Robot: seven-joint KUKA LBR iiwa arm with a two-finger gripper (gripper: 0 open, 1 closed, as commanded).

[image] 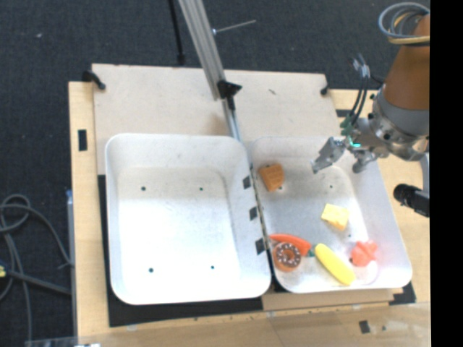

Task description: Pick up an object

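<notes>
Two white bins (181,215), faintly speckled. In the right one: an orange-brown block (272,176), pale yellow wedge (335,216), yellow banana (334,263), brown doughnut (287,255), red-orange toy (364,252).

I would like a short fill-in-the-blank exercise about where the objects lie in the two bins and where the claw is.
1. All the objects lie in the ____ bin.
2. The claw hangs above that bin's ____ edge, holding nothing.
3. The yellow banana lies between the donut and the ____ toy.
4. The object nearest the divider's far end is the ____ block.

Missing words: right; far; red; brown
</notes>
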